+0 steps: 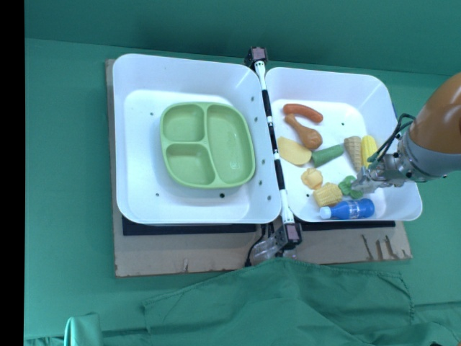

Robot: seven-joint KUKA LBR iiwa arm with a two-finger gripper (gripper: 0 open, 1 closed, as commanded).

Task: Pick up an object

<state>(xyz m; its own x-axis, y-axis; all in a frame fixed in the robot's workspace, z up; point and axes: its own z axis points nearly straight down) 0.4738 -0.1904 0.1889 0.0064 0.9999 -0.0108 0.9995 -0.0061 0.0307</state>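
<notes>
Gripper: we see the grey two-finger gripper low in the right white shallow bin, tip at a small green toy vegetable; we cannot tell how its jaws stand.
Nearby: we note a blue plastic bottle just below, yellow corn pieces beside.
Left bin: we find a light green divided plate.

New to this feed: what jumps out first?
The green divided plate sits alone in the left bin. The right bin holds a cluster of toy food: a red sausage, corn cobs and a blue bottle. The end effector hangs over that bin's near right side, above the bottle.
</notes>
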